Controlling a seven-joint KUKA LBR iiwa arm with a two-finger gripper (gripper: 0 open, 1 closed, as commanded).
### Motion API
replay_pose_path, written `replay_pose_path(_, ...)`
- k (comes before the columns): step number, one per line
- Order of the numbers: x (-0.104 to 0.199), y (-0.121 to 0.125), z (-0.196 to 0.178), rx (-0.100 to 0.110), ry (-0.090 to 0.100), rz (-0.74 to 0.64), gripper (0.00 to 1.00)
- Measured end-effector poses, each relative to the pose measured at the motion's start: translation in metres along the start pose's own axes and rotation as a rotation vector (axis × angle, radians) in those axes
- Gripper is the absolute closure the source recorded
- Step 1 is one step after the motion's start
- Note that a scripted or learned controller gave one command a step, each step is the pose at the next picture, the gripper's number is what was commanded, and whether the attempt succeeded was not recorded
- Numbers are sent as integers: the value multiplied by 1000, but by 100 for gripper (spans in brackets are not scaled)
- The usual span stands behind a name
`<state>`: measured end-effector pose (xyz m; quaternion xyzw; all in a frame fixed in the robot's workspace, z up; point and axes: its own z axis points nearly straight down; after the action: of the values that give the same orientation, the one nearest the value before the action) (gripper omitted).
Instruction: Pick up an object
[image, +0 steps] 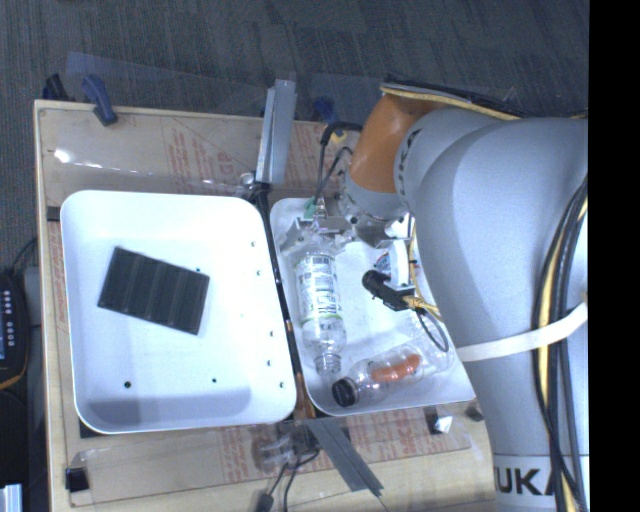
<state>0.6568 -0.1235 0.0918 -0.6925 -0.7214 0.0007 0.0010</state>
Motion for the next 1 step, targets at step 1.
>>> replay_pose_path(1,8,-56,-1,-1,-4,-89,0)
